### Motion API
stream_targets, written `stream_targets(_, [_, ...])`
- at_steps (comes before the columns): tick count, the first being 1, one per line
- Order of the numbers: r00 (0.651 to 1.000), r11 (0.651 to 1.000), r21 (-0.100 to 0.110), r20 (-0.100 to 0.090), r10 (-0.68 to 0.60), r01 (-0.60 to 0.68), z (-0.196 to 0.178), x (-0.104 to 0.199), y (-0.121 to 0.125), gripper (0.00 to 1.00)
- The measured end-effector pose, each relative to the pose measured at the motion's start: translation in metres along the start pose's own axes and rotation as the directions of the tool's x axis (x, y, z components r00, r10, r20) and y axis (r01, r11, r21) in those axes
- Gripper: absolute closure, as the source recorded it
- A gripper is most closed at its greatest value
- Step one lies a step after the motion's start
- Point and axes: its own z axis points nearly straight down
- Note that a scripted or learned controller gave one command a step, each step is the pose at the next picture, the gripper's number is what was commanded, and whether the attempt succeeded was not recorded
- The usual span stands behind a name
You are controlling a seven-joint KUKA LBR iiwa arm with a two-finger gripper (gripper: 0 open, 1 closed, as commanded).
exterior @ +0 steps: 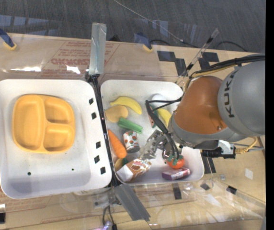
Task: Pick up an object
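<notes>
- Counter (41,51): covered in brown cardboard under clear plastic, carries two shallow white bins side by side.
- Left bin (12,176): holds one yellow divided plate (43,123), three compartments, lying flat toward the bin's upper half.
- Right bin (132,86): holds a jumble of toy food.
- Banana (126,104): yellow, near the upper left of the right bin, just above a tan potato-like piece (116,113).
- Green stick (130,125): lies aslant just below the tan piece.
- Carrot (118,145): orange, along the bin's left wall.
- Small can (131,140): white with red print, just right of the carrot.
- Carton (136,168): brown and white, tipped over near the lower edge.
- Tomato (175,162): red with green top, lower right of the bin, just above a purple packet (176,174).
- Arm (233,104): grey with orange band, reaches in over the right bin's right side.
- Jaws (152,147): low in the bin between the can and the tomato, just above the carton; whether open or closed cannot be told, and nothing is clearly seen between them.
</notes>
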Motion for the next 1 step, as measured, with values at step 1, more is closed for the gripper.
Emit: stream_targets(1, [0.972, 0.972, -0.002, 0.008, 0.233, -0.233, -0.1188, -0.0257, -0.0012, 1.00])
